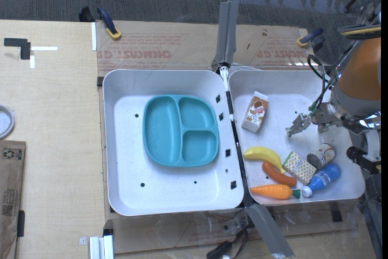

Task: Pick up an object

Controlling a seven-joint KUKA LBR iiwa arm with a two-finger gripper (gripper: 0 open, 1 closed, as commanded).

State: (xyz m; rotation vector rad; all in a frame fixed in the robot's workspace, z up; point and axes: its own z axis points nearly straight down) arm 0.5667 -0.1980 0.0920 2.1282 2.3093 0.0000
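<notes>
My gripper [297, 125] hangs over the middle of the right bin [285, 83], open, with nothing between its fingers. To its left lies a small white and brown carton [255, 113]. In front of it lie a yellow banana [264, 156], a red sausage [279, 174], an orange carrot [272, 191], a patterned packet [299, 167] and a blue bottle [321, 179]. A small dark item [321, 156] lies just right of the packet.
The left bin [121, 130] holds a teal divided plate [180, 130]. The grey arm with its orange band [362, 70] comes in over the right bin's right wall. Blue and yellow clamps [109, 24] sit at the back of the bench.
</notes>
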